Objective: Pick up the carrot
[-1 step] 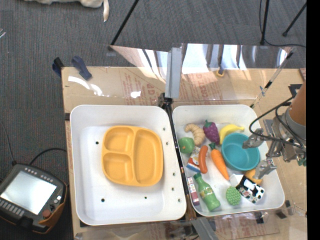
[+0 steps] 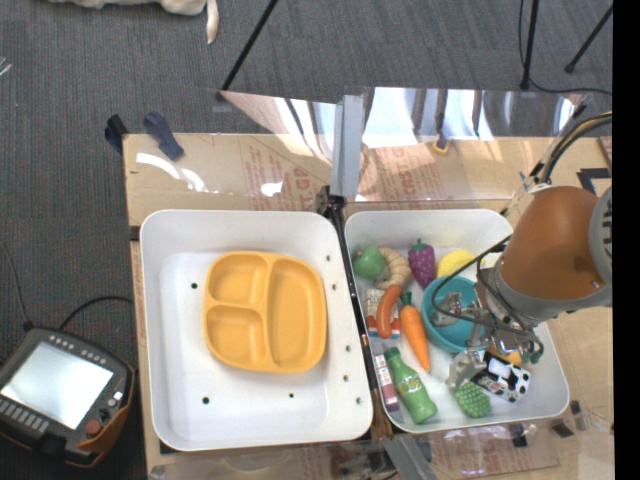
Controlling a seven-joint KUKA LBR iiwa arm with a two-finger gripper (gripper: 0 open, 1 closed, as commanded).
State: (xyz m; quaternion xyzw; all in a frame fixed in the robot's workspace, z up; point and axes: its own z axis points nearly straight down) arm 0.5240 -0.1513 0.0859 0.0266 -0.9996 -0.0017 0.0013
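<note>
The carrot [image 2: 414, 336], orange with a green top, lies in the right bin [image 2: 556, 388] left of its middle, pointing toward the front edge. It rests between a red sausage [image 2: 387, 311] and a teal bowl [image 2: 449, 314]. My gripper [image 2: 492, 353] hangs low over the bin's right half, beyond the bowl's right side and well to the right of the carrot. The wrist with its orange band [image 2: 553, 243] hides much of it.
A green bottle [image 2: 412, 386], a green knobbly toy [image 2: 472, 399] and a black-and-white toy [image 2: 509, 378] lie near the front. A green apple [image 2: 368, 261], purple grapes [image 2: 422, 263] and a yellow fruit [image 2: 456, 262] line the back. The left bin [image 2: 180, 388] holds a yellow divided plate [image 2: 266, 311].
</note>
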